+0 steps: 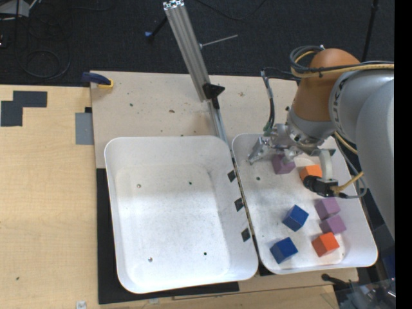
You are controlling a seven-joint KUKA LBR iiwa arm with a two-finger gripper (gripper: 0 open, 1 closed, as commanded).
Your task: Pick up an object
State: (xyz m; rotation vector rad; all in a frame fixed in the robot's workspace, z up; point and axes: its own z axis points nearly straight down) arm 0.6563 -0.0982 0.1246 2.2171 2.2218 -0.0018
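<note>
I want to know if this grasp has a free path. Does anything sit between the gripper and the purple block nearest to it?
Nothing visible does. The gripper hangs over the far end of the right bin, with the nearest purple block right beside and just below it. The orange block lies off to the side.

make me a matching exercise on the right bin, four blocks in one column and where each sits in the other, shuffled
Things:
1. purple block
2. orange block
3. blue block
4. second blue block

Places:
A. mid-bin, left of the two stacked-looking purple cubes
B. near front edge, right side
C. far end, just under the wrist
D. near front edge, left side

Pairs: 1-C, 2-B, 3-D, 4-A
</note>
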